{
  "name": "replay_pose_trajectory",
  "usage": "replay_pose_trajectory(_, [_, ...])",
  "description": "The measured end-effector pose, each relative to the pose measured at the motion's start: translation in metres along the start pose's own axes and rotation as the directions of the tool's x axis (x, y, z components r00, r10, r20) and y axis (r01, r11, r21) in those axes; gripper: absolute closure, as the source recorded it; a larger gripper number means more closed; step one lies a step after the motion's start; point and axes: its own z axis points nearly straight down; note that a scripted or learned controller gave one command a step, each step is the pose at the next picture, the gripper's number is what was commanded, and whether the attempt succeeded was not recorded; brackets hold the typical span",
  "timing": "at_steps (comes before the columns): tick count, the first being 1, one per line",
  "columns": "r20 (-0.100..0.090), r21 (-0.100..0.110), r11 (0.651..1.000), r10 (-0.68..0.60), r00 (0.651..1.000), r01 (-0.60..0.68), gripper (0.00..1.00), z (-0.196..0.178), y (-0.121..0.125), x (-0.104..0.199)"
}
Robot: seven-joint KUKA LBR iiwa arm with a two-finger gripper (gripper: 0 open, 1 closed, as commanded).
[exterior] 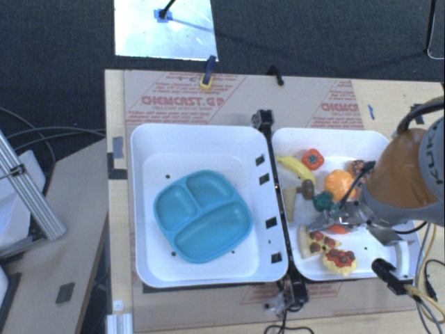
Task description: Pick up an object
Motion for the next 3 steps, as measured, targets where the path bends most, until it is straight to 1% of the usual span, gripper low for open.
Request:
replay_pose_trajectory(1, [-0.006,0.003,1.000,-0.015,1.000,0.015,0.00,-0.102,0.001,0.089])
replay_pose_trajectory(2, [0.001,0.016,1.000,0.005,1.000,-0.005,0.00,-0.045,0.012,-0.002])
replay_pose_trajectory(3, [0.005,0.003,1.000,-0.004,1.000,0.004,0.00,-0.015,0.144,-0.085])
